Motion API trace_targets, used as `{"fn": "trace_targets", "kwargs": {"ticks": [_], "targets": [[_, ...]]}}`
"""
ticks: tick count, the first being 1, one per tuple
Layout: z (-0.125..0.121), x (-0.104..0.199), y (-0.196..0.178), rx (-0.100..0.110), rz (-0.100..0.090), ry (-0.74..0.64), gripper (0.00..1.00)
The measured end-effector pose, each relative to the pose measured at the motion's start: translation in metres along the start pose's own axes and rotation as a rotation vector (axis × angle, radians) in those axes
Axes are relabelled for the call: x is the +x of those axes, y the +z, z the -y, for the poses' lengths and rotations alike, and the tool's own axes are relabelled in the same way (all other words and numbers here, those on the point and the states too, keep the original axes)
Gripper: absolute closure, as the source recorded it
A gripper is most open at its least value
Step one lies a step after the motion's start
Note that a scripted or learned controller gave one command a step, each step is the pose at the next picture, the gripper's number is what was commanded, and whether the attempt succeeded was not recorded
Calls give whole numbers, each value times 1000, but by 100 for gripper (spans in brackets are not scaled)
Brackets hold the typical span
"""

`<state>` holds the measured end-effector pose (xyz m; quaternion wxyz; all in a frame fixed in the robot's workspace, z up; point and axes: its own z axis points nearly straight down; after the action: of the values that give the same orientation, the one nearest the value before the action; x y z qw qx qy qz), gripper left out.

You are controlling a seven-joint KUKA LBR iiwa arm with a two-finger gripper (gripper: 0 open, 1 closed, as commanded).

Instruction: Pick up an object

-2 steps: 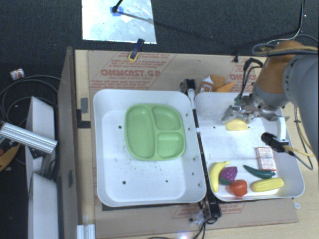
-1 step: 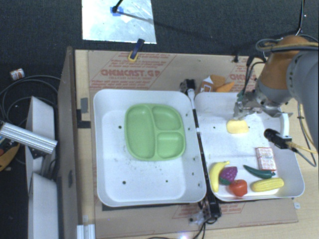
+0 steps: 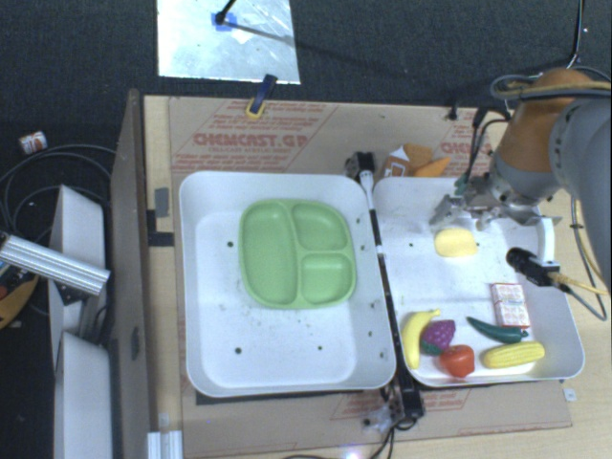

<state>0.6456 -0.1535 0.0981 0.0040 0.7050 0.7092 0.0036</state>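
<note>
My gripper (image 3: pixel 466 213) hangs over the back of the right bin (image 3: pixel 413 275), reaching in from the right on the grey and orange arm (image 3: pixel 545 151). Just below its tip a pale yellow lemon-like object (image 3: pixel 456 244) lies on the bin floor, close to the gripper or touching it. Along the bin's front edge lie a banana (image 3: pixel 417 331), a purple grape bunch (image 3: pixel 439 334), a red tomato (image 3: pixel 458 360), a corn cob (image 3: pixel 513 355) and a dark green pepper (image 3: pixel 496 330). A small red and white box (image 3: pixel 509 304) sits near the right wall.
The left bin (image 3: pixel 215 342) holds a green divided plate (image 3: pixel 295 254). A black divider strip (image 3: pixel 379 256) runs between the bins. An orange item (image 3: pixel 421 163) rests on the cardboard behind the right bin. Cables and metal parts (image 3: pixel 48 256) lie off to the left.
</note>
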Motion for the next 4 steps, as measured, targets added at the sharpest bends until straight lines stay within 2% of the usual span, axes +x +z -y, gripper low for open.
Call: {"fn": "trace_targets", "kwargs": {"ticks": [1, 2, 3, 4], "targets": [[21, 6, 14, 10, 1, 5, 0], [15, 5, -5, -8, 3, 3, 100], [16, 6, -4, -6, 2, 2, 0], [29, 3, 14, 11, 0, 5, 0]]}}
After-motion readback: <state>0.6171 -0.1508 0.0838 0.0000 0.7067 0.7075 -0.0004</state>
